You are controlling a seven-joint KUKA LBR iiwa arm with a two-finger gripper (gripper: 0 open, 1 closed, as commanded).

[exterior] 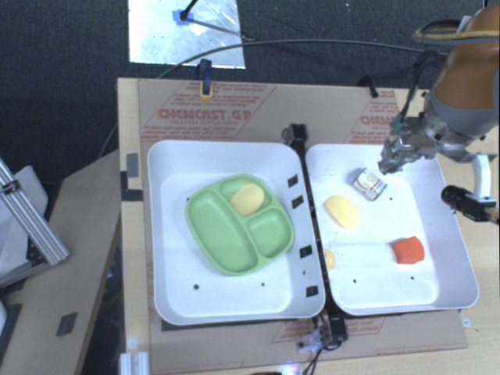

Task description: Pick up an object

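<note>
Bins sit side by side on the bench: the left bin [168, 209] bears a green divided plate [238, 225] with a yellow lemon-like piece [248, 200] lying in one of its smaller compartments, while the right bin [437, 194] carries the loose objects. Among them are a small silvery, wrapped-looking item [369, 183] near the bin's far side, a pale yellow rounded piece [342, 212] just beside it toward the middle, an orange-red chunk [407, 251] well apart toward the near right, and a tiny yellowish scrap [329, 258] by the dividing wall. The gripper [391, 161] hangs over the right bin, its tip just above and to the right of the silvery item; whether it is open or closed cannot be told, and nothing is seen caught in it. This looks like the approach step, with the silvery item the likeliest target. Next, the arm would need to centre over that item, descend to the bin floor and close on it.
</note>
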